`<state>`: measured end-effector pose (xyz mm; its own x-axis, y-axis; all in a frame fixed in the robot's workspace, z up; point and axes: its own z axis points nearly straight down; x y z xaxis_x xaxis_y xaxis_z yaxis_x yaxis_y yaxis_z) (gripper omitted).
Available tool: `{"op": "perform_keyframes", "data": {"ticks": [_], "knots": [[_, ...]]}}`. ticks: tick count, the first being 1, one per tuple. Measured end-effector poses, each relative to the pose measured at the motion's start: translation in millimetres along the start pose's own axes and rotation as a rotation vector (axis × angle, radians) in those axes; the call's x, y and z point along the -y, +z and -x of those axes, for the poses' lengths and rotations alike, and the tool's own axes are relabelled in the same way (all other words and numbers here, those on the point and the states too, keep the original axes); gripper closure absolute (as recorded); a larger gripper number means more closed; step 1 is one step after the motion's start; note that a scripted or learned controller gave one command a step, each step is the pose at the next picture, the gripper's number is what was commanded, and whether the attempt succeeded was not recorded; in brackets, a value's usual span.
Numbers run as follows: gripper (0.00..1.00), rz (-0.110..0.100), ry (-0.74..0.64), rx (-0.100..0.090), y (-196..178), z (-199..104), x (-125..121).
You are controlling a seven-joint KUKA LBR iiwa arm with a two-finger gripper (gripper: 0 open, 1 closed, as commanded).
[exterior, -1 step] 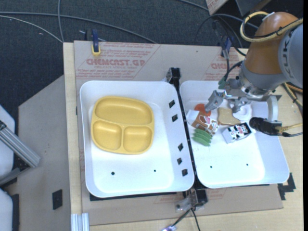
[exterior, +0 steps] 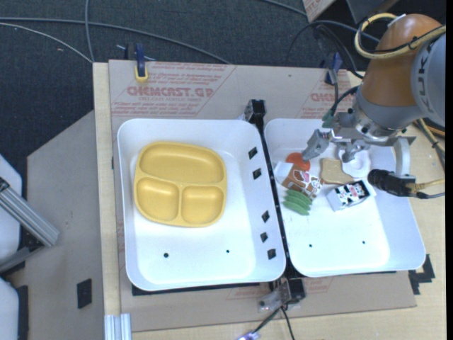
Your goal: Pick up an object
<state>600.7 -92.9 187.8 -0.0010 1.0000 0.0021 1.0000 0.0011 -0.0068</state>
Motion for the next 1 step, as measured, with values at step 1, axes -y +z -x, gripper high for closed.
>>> {"op": "perform_keyframes", "data": {"ticks": [1], "knots": [[0.0,-0.005,0.001,0.0,58.9,8.4,-4.4]]}}
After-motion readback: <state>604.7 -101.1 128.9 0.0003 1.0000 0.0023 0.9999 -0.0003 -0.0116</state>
